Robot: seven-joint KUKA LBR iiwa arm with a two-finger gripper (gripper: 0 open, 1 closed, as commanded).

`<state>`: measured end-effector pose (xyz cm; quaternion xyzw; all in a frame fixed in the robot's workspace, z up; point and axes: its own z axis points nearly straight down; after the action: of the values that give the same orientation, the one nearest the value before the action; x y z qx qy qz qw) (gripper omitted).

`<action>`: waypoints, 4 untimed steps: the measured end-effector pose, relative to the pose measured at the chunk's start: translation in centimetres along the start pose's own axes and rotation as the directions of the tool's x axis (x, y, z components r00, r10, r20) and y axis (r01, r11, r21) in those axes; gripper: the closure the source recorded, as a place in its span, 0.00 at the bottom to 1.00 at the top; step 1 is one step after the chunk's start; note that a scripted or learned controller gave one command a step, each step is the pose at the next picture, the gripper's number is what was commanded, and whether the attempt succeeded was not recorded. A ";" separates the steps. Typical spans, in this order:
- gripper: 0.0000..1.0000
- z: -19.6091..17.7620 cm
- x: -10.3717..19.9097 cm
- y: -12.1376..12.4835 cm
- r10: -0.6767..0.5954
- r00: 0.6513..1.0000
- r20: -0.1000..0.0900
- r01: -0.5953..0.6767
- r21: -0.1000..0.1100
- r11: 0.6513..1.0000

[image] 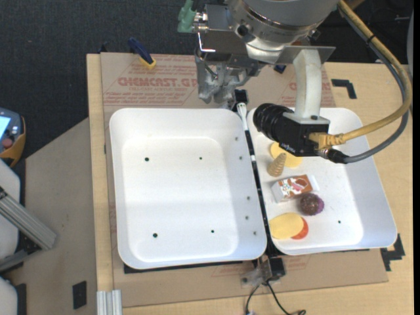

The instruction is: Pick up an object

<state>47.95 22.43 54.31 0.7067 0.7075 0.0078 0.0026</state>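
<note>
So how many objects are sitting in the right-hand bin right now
5. A tan ridged cone, a yellow piece partly under the arm, a small packet, a purple ball, and a yellow and red disc nearest the camera. The arm may hide others.

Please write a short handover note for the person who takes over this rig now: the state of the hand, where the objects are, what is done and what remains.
Hand: above the far edge of the bench, behind the left bin; nothing seen in it.
Objects: all in the right bin, near its left side: a small cone-shaped piece, a red and white packet, a dark purple ball, a yellow disc on a red one.
Done: no pick yet.
Left: bring the hand over the right bin and pick one object.
</note>
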 end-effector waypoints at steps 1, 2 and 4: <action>1.00 16.8 -0.3 -0.5 0.003 1.000 0.016 -0.003 0.032 0.999; 1.00 4.6 0.0 -0.1 0.000 1.000 0.001 0.000 0.002 1.000; 1.00 10.0 -5.4 -0.3 0.006 1.000 0.012 -0.006 0.026 1.000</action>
<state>47.85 17.09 44.27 0.7088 0.7053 -0.0058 -0.0023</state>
